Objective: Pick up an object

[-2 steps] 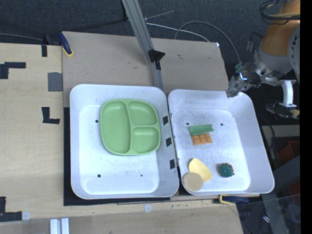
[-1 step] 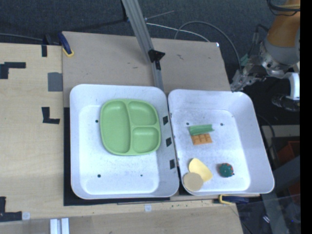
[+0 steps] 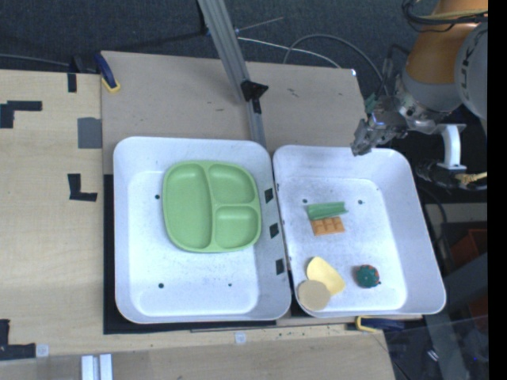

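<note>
The right bin (image 3: 396, 172) holds a flat green piece (image 3: 326, 210), an orange waffle-like block (image 3: 328, 226) just below it, a yellow and tan rounded piece (image 3: 320, 283) near the front edge, and a small green and red round thing (image 3: 366, 276). My gripper (image 3: 363, 144) hangs above the bin's back right corner, well away from all of these. Nothing shows between its fingers.
A green divided plate (image 3: 212, 206) lies in the left bin (image 3: 135, 212). A grey metal pole (image 3: 230, 46) slants across the back of the bench. Cables trail behind the arm at the upper right.
</note>
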Robot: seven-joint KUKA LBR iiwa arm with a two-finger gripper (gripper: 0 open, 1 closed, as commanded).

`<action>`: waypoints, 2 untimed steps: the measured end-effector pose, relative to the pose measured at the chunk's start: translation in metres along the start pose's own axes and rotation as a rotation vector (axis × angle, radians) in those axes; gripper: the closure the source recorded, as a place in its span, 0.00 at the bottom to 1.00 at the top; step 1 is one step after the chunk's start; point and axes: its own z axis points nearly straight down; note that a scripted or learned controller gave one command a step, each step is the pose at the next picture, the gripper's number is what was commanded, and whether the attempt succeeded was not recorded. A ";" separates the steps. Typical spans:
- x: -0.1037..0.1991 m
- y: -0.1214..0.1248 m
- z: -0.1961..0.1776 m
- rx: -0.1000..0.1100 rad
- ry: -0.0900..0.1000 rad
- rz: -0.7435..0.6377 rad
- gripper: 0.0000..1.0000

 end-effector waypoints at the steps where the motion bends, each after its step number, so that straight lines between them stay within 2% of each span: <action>1: 0.060 0.007 -0.005 -0.002 0.001 -0.003 1.00; 2: 0.106 0.008 0.004 0.001 0.001 -0.001 1.00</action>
